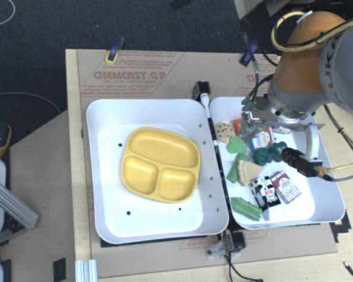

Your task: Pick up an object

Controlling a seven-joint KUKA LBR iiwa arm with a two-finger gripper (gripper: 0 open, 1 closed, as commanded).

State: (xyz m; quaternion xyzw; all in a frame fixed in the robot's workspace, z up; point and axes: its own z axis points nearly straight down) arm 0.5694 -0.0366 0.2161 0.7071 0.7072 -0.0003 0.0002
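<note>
Looking down from the fixed camera, I find my gripper (260,135) low over the far end of the right bin (332,207), and I cannot tell whether it is open, closed or clamped on anything, because my own wrist covers it. The things I could pick are packed together beneath and in front of me: a teal toy (265,154) just beside the gripper, a green piece (237,145) to its left, a beige wedge (247,172) touching a green strip (233,170), a black-and-white box (265,191) against a red-and-white card (287,188), and a green block (246,208) near the front rim. The left bin (106,216) holds a yellow divided plate (160,164), well apart from me. My main worry is the crowding: closing here, I judge, could catch two things at once or just an edge, so the piece slips free on the lift. Coming down off-centre could shove the pile aside. The flat card and wedge look hard to get under.
</note>
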